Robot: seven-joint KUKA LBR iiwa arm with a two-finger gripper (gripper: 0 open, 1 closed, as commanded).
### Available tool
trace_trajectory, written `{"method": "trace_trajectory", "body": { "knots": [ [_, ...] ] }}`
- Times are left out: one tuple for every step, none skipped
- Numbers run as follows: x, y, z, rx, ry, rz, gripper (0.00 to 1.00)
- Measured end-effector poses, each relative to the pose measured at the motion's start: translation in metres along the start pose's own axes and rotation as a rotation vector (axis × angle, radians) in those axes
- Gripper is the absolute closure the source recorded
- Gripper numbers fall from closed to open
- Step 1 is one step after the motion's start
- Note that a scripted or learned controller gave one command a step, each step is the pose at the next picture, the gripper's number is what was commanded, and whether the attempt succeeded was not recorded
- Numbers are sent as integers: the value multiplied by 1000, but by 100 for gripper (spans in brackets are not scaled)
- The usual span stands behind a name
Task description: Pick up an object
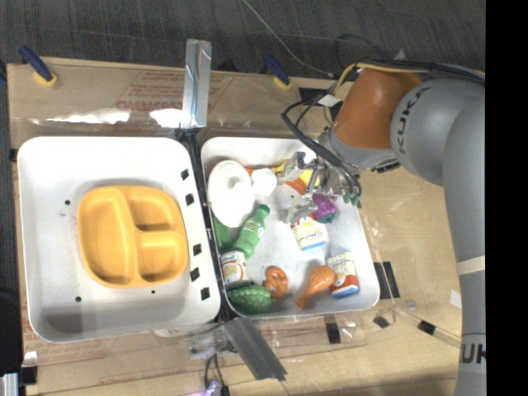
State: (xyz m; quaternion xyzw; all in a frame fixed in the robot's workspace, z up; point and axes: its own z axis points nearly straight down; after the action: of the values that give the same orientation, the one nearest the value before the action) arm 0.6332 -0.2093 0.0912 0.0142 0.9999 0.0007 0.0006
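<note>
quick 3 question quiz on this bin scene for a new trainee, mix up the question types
1. True or false: the yellow divided tray lies in the left bin.
2. Which toy lies nearest the pincer? A) chicken drumstick B) purple toy C) green bottle
3. Fill in: the white bowl lies against the right bin's ____ wall.

Key:
1. True.
2. B; the purple toy sits just below the pincer, in the upper right of the right bin.
3. Left, beside the divider between the bins.
</note>
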Motion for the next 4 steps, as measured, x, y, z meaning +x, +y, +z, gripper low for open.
{"method": "trace_trajectory", "body": {
  "knots": [
    [33, 0, 0, 0, 2, 101, 0],
    [98, -2, 0, 0, 1, 131, 0],
    [98, -2, 0, 1, 1, 131, 0],
    [120, -2, 0, 0, 1, 103, 0]
  ]
}}
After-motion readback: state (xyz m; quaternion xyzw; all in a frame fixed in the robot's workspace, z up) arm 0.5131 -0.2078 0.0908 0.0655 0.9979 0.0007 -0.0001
